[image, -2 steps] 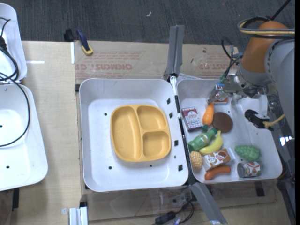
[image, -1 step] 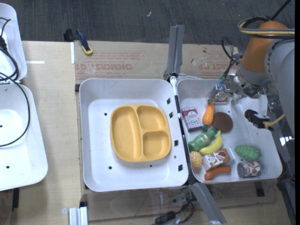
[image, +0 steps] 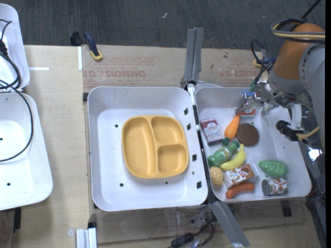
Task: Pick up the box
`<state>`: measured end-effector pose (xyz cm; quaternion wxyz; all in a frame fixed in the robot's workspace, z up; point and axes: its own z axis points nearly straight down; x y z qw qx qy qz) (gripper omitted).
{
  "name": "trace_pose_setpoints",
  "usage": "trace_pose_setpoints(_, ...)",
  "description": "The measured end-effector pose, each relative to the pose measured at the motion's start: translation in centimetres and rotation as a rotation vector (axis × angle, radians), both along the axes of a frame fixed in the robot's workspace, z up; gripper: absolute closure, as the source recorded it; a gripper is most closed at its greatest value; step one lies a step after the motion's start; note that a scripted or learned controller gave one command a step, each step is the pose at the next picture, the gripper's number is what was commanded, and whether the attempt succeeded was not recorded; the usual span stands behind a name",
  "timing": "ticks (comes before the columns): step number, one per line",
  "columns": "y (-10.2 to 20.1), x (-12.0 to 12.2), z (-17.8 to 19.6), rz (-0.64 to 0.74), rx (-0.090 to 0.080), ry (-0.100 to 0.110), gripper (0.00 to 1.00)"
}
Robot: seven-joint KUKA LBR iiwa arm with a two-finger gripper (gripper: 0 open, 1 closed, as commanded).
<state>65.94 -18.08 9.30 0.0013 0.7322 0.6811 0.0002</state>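
Left bin [image: 98, 138]: a yellow divided plate [image: 155, 146] was recorded at its middle, with nothing else on the floor.
Right bin [image: 297, 154]: toy foods were found crowded together.
Box [image: 211, 130]: a small red and white carton was noted lying flat near the left wall of the right bin, just beside the carrot [image: 232, 126] and above the green bottle [image: 225, 153]; nothing was seen touching it from above.
Other contents: a banana [image: 234, 160], a brown disc [image: 247, 135], a second printed packet [image: 239, 174], a sausage [image: 240, 189], a green lumpy piece [image: 272, 167] and a can [image: 274, 187] were listed.
Gripper [image: 247, 105]: it was placed over the far edge of the right bin, near the carrot top and apart from the box; whether the pincer was open or closed could not be told.
Progress: no grasp was judged made; approach, closure and lift were all left.
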Motion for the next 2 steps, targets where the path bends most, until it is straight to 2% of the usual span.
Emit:
trace_pose_setpoints(1,0.00,0.02,1.00,0.003,-0.002,0.000,1.00)
trace_pose_setpoints(2,-0.04,0.02,1.86,0.004,-0.004,0.000,1.00)
